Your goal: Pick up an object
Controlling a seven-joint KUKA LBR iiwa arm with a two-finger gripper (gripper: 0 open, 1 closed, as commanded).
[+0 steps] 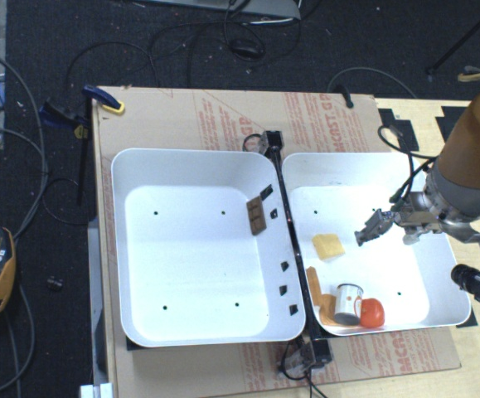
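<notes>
Camera view blurs the hand [372,228] beside a yellow sponge [328,246].

Left bin [140,181]: brown block [257,216] against its right wall.
Right bin [438,301]: sponge [328,246] mid-left; can [348,303], ball [371,313], spatula [320,297] at front.
</notes>
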